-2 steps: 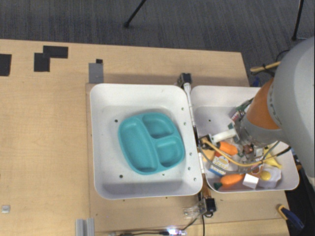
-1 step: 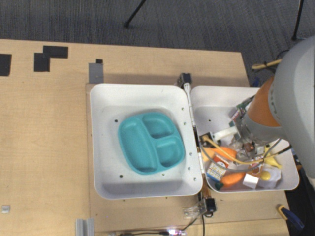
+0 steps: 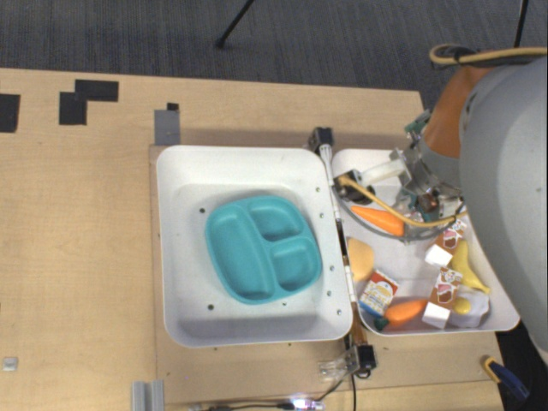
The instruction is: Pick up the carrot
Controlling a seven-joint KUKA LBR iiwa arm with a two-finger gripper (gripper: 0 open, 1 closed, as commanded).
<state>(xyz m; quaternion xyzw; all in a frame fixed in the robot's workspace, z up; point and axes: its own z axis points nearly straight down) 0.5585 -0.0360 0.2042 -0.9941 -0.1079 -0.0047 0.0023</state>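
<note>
Carrot (image 3: 379,220): orange, tapered, lying at slant in upper part of right bin (image 3: 507,315), point toward divider between bins. Second, stubbier orange piece (image 3: 405,312) seen near bin's front edge. Claw (image 3: 421,197) seen just right of carrot's thick end, among clutter; finger opening cannot be told, and no object is seen held. Teal divided tray (image 3: 263,247) seen in left bin (image 3: 184,315).

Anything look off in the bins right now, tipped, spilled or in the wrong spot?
Nothing is spilled or damaged. The teal tray sits slightly askew in the left bin. The right bin is crowded: the carrot lies at a slant beneath the gripper, with a yellow strip crossing above it.
</note>
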